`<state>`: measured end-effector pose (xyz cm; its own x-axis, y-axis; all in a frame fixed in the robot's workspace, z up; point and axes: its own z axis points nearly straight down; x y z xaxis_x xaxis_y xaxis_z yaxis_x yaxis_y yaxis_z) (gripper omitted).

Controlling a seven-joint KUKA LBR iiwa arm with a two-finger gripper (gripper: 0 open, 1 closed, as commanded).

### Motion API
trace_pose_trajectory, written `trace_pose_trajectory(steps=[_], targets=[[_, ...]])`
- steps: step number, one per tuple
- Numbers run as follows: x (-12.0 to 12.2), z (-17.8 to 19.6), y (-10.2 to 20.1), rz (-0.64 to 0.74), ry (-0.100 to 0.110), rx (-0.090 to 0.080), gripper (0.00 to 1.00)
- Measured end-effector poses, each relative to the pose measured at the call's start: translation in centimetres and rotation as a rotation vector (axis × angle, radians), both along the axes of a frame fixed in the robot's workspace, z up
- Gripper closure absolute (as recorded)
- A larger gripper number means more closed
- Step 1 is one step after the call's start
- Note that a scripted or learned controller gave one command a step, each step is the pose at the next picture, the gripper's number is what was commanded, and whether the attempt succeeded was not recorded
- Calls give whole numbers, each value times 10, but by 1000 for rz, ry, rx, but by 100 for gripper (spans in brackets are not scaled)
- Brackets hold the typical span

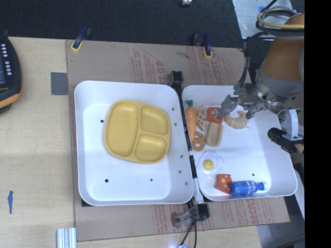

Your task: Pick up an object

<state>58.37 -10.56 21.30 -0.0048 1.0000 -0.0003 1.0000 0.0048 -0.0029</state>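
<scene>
My gripper [239, 111] hangs over the upper part of the right bin [274, 164], open, its two fingers spread. A cream, lumpy object [238, 121] lies in the bin just below and between the fingers [226, 107]; whether they touch it I cannot tell. To its left are a red piece [213, 114], a tan block [213, 134], an orange carrot [191, 120] and a small pretzel-like ring [198, 143]. Lower in the bin sit a fried egg toy [208, 164], a red box [223, 183] and a blue bottle [247, 188].
The left bin [93, 185] holds a yellow divided plate [138, 131]. A black divider [185, 133] runs between the bins. Blue clamps [207, 45] hold the cardboard at the back. A pendant [8, 71] lies at the far left.
</scene>
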Motion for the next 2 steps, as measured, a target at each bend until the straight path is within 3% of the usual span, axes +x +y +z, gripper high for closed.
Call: trace_pose_trajectory(steps=[1, 2], targets=[[37, -110, -16, -2, 0, 0, 0], [-2, -122, -3, -2, 6, 1, 0]])
